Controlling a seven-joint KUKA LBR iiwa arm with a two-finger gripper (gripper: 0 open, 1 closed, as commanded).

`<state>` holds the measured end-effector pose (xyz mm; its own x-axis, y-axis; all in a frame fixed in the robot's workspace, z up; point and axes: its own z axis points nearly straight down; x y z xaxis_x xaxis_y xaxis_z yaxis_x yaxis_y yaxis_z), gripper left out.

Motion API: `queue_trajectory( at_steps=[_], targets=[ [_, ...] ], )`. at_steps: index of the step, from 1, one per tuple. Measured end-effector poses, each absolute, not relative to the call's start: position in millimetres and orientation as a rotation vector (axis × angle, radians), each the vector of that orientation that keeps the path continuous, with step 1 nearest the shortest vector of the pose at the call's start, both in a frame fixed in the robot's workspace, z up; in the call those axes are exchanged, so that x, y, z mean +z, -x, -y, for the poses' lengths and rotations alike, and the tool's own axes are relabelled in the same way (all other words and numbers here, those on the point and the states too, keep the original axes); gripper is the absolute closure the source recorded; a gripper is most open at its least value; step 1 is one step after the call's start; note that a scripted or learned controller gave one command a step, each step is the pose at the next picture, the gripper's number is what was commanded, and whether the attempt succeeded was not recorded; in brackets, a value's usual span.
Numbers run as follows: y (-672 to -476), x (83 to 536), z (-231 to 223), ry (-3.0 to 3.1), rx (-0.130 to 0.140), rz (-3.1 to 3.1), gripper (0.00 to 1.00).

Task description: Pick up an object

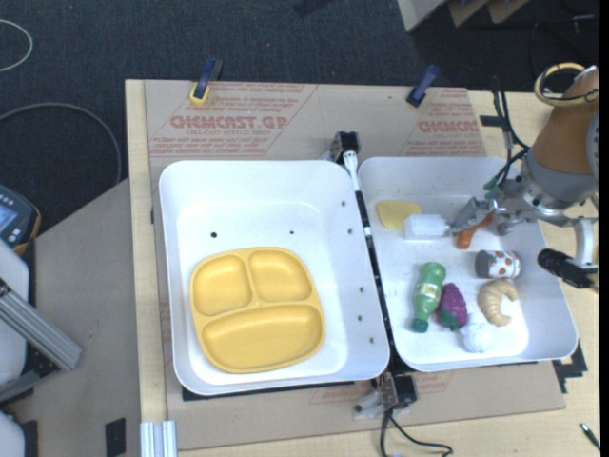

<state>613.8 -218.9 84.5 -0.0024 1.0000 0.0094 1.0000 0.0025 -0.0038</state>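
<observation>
My gripper (pixel 473 219) hangs low over the right bin (pixel 561 336), near its back half, and just under my fingers sits an orange piece (pixel 464 240) that looks like a small carrot. I cannot tell whether my fingers are spread or closed, nor whether they have hold of that orange piece; the metal parts there blur together.

Beside my fingertips, toward the divider, lies a small white block (pixel 424 226) touching a flat yellow piece (pixel 396 213). Nearer the front of the same bin are a green bottle (pixel 427 296), a purple grape-like cluster (pixel 454 305) right against it, a tan croissant shape (pixel 498 300), a grey and white speckled item (pixel 499 264) just behind the croissant, and a small white lump (pixel 478 337) at the front.

The left bin (pixel 181 193) holds a yellow divided plate (pixel 255 307) with three compartments, set toward its front.

Both bins rest side by side on a board of brown cardboard (pixel 157 122) printed with red lettering, held at its far edge by a yellow clamp (pixel 203 85) and a blue clamp (pixel 422 86). Around the bench the floor is dark carpet (pixel 76 27), with thin pale cables (pixel 19 41) looping across it at the left. My arm (pixel 567 141) rises at the right.
</observation>
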Motion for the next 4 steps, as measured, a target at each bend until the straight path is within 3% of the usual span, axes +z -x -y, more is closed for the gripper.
queue_trajectory(
  at_steps=[2,3,4],
  targets=[
    [-598.3,85,201,2.217,0.001,2.222,0.00],
    [-527.1,84,180,2.218,0.004,2.214,0.00],
    [-497.8,84,138,2.216,0.000,2.220,0.00]
  ],
)
